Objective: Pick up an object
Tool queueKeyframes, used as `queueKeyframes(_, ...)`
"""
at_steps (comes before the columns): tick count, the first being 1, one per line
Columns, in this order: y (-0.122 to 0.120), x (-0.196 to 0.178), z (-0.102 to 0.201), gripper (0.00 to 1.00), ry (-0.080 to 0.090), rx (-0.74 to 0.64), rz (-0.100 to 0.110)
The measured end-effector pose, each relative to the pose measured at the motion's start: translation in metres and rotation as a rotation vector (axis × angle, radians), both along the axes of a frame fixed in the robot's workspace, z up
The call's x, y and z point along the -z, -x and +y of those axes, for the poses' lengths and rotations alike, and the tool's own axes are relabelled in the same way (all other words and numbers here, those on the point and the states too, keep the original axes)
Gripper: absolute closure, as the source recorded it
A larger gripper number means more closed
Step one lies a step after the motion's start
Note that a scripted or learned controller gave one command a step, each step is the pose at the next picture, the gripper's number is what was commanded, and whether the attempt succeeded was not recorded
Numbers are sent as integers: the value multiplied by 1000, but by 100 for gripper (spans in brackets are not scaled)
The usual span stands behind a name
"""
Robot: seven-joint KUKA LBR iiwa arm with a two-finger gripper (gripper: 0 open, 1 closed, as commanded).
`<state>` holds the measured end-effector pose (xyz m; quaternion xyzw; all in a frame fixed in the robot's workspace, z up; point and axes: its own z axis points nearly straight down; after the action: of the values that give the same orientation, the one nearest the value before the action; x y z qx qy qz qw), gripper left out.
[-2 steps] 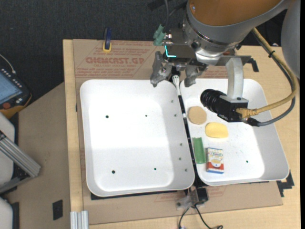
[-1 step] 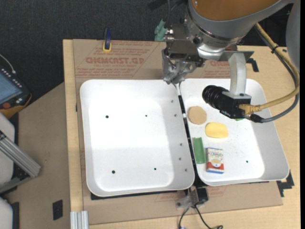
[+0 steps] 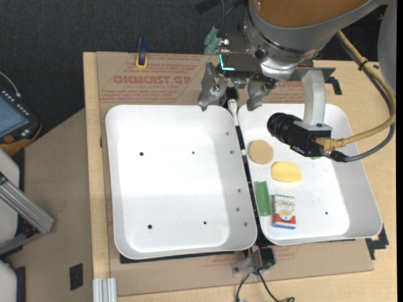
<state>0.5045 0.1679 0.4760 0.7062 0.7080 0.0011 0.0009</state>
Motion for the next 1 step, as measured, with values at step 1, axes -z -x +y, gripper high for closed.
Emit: queueKeyframes(1, 0, -11, 1, 100, -1, -1, -4)
